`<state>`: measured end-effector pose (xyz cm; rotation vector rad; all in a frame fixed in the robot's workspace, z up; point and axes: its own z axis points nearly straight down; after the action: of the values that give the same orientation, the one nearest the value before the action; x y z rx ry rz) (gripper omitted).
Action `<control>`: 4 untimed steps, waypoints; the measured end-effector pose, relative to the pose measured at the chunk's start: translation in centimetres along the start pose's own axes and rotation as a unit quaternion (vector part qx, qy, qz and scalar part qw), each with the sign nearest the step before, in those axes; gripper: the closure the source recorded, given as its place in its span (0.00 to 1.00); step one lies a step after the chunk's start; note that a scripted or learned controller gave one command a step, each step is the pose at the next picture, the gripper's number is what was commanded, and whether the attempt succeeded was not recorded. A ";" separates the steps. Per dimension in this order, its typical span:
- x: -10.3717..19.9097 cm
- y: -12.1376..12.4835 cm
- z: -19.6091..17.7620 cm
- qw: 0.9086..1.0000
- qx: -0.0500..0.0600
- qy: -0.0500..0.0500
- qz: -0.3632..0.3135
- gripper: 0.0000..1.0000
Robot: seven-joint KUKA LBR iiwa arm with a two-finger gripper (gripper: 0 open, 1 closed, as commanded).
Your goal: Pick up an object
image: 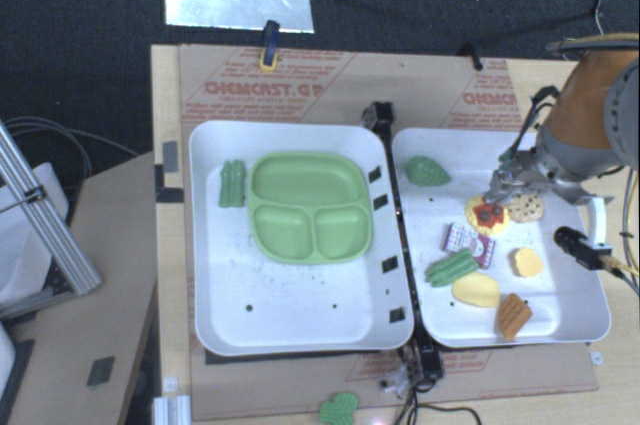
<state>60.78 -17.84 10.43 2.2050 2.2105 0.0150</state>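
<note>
You have the arm (pixel 590 113) reaching in from the right, with the gripper (pixel 497 201) low over the upper middle of the right bin (pixel 600 313). From this slant you cannot tell how its pincer stands. Nothing is visibly lifted.

Right bin contents, as you see them:
- A red and yellow toy (pixel 487 214) lies directly under the gripper tip; whether the two touch cannot be judged.
- A speckled cookie (pixel 525 207) lies just beside that toy, on its right.
- A green leafy piece (pixel 427 172) lies near the bin's upper left corner, well apart from the gripper.
- A small pink and white packet (pixel 466 241) lies below the red and yellow toy.
- A green bean pod (pixel 451 267) lies just below the packet, tilted.
- A yellow lemon-like piece (pixel 476 290) touches the pod's lower end.
- A small yellow round piece (pixel 527 262) lies to the right of the packet.
- An orange ridged piece (pixel 513 315) lies near the front rim.

Left bin (pixel 205 243): a green divided tray (pixel 309 208) sits in the middle, with a green ridged strip (pixel 232 183) just beside its left edge.
</note>
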 end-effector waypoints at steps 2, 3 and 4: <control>1.4 6.4 -0.9 1.000 0.006 0.002 -0.002 0.00; 2.2 -3.1 2.1 1.000 0.014 0.005 0.002 0.00; 2.3 5.8 -12.2 1.000 0.000 0.001 -0.003 0.00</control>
<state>66.29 -15.39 22.75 2.1994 2.2172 0.0173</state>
